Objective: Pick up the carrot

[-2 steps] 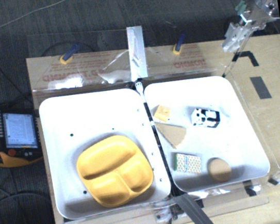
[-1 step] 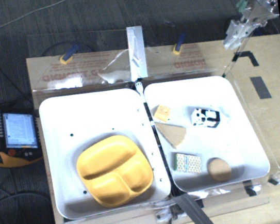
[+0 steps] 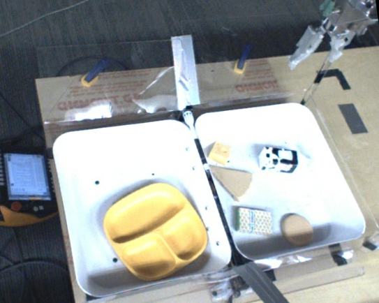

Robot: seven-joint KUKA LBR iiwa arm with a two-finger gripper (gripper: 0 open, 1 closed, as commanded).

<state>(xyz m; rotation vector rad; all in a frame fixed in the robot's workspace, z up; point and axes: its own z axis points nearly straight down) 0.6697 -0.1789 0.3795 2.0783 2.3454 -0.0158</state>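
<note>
Nearest sat a round brown lump (image 3: 297, 228) in the right bin (image 3: 333, 161), yet I saw no sure carrot, the likeliest a tan wedge (image 3: 236, 181) lying well apart, down-left of the spread, empty fingers (image 3: 303, 45).

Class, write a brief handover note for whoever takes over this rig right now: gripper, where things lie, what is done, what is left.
Gripper: over the bench past the right bin's far corner, away from its contents.
Right bin: tan wedge, yellow block, black-and-white toy, patterned packet, brown round piece; none clearly reads as a carrot.
Left bin: yellow plate.
Done: nothing lifted.
Left: identify, grasp, lift.
</note>
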